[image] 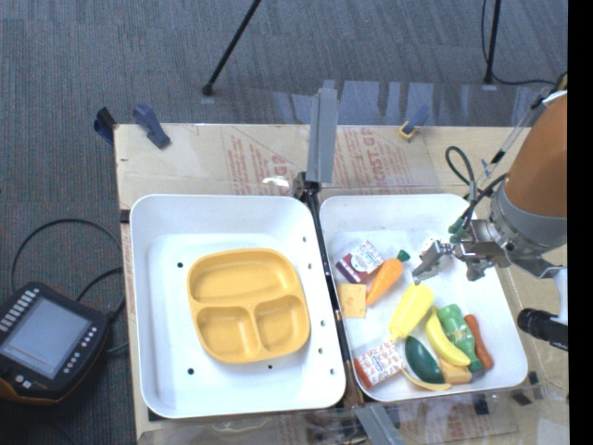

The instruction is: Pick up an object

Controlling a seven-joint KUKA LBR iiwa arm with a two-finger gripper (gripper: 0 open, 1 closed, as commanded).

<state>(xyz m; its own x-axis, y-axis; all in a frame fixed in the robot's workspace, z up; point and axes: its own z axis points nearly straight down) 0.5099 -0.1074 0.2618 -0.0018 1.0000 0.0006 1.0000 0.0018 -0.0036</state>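
The right bin (371, 213) holds several toy foods. An orange carrot (384, 281) lies beside a purple and red packet (359, 260) and a yellow cheese square (352, 299). Toward the front are a yellow pepper (410, 311), a banana (445, 343), a green piece (452, 321), a dark green avocado (424, 361) and a red and white packet (377, 362). My gripper (432, 260) hangs over the right bin's middle, just right of the carrot's leafy tip and above the yellow pepper. I see nothing held in it.
The left bin (153, 248) carries a yellow divided plate (248, 304). A grey post (322, 142) stands behind the seam between the bins. A teach pendant (42, 336) lies on the floor at the left. Blue clamps (148, 123) sit at the bench's back edge.
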